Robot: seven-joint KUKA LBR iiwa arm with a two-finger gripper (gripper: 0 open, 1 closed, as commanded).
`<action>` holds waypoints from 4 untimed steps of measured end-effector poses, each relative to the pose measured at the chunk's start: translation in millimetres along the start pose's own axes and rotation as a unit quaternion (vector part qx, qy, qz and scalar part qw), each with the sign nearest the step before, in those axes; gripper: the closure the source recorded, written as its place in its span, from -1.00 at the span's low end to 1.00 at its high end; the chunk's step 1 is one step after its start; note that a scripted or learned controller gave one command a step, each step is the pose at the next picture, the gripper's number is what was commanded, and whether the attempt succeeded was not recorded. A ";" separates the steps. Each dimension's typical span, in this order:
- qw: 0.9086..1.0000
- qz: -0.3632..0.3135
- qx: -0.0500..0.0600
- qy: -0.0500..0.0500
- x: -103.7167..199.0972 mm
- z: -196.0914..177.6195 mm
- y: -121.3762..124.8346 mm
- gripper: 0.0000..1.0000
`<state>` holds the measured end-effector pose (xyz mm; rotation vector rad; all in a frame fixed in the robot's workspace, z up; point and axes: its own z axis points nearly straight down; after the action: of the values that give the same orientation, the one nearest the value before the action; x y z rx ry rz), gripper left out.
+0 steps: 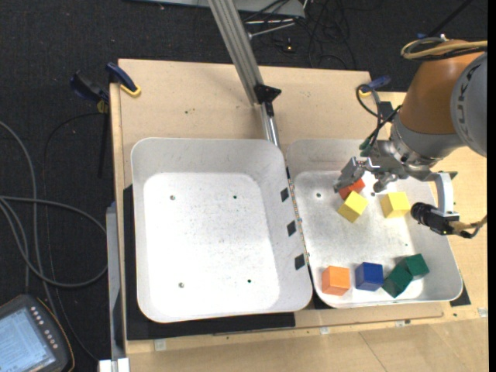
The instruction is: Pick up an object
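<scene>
Nearest me, along the right bin's (pixel 434 289) front edge, sit an orange block (pixel 335 279), a blue block (pixel 370 276) and two green blocks (pixel 405 274) touching. Farther back lie two yellow blocks (pixel 352 206), apart. Over the left one hangs the hand (pixel 364 178), beside a red block (pixel 356 186); I cannot tell whether it grips. The left bin (pixel 147 169) shares the worktop (pixel 194 99).

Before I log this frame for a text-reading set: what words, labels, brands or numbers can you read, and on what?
None can be read.
Arm: part of dark lettering at the picture's right edge, cut off, illegible.
Screen at bottom left: lit, content too small and blurred to read.
Blocks and bins: no markings visible.
</scene>
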<state>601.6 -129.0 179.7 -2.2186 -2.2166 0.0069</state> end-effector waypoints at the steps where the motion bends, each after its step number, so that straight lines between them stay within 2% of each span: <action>1: 1.000 -0.001 -0.004 -0.001 9.3 48.1 1.2 -1.00; 2: 1.000 0.000 -0.006 -0.001 8.8 35.3 2.2 1.00; 3: 1.000 -0.001 -0.008 -0.002 5.7 -28.5 4.6 1.00; 4: 1.000 -0.002 -0.007 -0.001 6.8 -72.0 8.4 1.00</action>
<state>610.5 -122.3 251.6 -2.2232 -2.2287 -0.0055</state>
